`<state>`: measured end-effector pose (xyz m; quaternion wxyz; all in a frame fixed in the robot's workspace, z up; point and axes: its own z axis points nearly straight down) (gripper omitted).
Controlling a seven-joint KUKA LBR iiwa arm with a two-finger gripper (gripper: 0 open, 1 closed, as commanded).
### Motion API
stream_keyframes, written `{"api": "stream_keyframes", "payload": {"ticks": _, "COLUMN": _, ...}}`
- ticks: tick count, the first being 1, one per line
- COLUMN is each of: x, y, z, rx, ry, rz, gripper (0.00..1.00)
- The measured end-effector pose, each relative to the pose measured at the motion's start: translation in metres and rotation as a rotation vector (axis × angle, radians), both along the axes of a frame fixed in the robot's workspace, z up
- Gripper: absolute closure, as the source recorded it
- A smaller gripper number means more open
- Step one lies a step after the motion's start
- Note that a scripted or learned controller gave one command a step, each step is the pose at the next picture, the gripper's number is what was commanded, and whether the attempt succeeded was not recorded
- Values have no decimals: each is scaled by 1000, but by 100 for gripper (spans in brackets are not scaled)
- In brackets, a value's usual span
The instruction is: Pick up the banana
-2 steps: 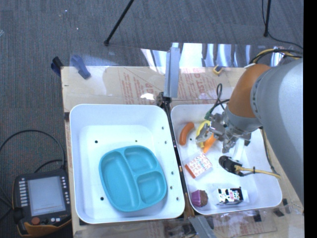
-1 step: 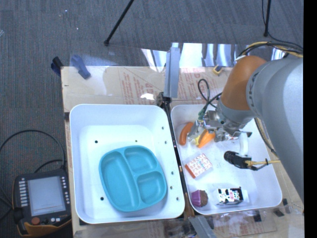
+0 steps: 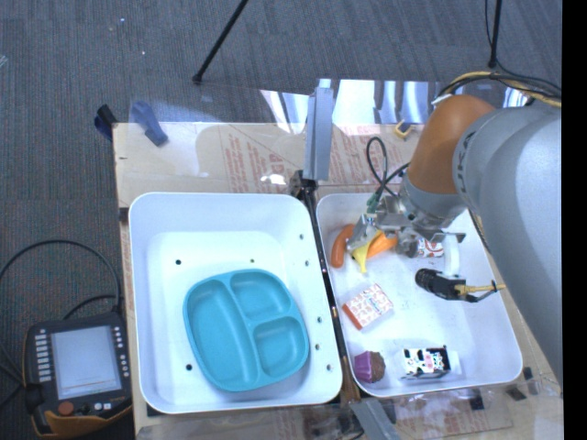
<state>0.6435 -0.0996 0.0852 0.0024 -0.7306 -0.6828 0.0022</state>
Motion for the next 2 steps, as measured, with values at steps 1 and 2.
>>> {"api": "stream_keyframes", "payload": {"ticks": 1, "x": 2, "y": 0, "z": 15, "rx": 1, "ry": -1, "rz": 2, "gripper": 100}}
{"api": "stream_keyframes", "payload": {"ticks": 2, "x": 1, "y": 98, "z": 101, "rx": -1, "ry": -3, "rz": -87, "gripper": 100}}
